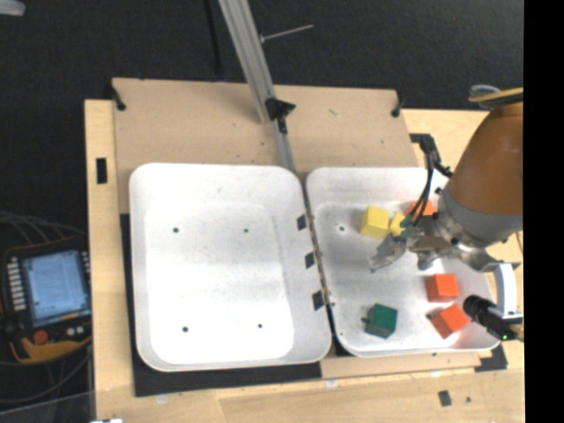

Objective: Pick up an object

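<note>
My gripper hangs over the middle of the right bin, reaching in from the right under the grey and orange arm. A yellow block lies just above and left of the gripper, close to it. Below the gripper, near the bin's front wall, sits a green block. Two orange blocks rest at the lower right of the bin. Another orange piece peeks out beside the arm's cables. I see no object in the gripper.
The left bin sits beside the right one, with black clips along the shared edge. A slanted metal pole rises behind the bins. A handheld pendant lies at the far left, off the bench.
</note>
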### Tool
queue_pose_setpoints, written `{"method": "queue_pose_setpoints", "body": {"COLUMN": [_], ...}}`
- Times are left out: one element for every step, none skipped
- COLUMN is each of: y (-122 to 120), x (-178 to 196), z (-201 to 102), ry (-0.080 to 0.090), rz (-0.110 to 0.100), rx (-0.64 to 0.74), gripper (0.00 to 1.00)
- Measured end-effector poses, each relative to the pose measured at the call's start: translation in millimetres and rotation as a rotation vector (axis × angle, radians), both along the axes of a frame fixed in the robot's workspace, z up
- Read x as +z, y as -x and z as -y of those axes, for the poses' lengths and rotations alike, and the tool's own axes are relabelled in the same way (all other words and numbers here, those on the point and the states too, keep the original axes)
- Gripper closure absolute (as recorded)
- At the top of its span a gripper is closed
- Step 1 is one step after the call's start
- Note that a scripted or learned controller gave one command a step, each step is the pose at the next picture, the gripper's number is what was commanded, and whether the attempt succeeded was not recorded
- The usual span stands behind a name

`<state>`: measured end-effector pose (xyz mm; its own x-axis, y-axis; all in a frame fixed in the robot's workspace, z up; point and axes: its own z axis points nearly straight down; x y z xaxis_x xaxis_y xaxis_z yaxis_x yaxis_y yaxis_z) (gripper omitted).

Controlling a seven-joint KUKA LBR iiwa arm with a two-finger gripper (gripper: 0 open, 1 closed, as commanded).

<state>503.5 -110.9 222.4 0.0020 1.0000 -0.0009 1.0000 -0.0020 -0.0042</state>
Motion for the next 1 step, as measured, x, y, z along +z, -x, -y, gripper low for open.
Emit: {"method": "queue_pose_setpoints", "body": {"y": [5.2], "x": [-43.3], "z": [0.7], "ry": [0.000], "rz": [-0.001], "rx": [0.000], "gripper": [0.00]}}
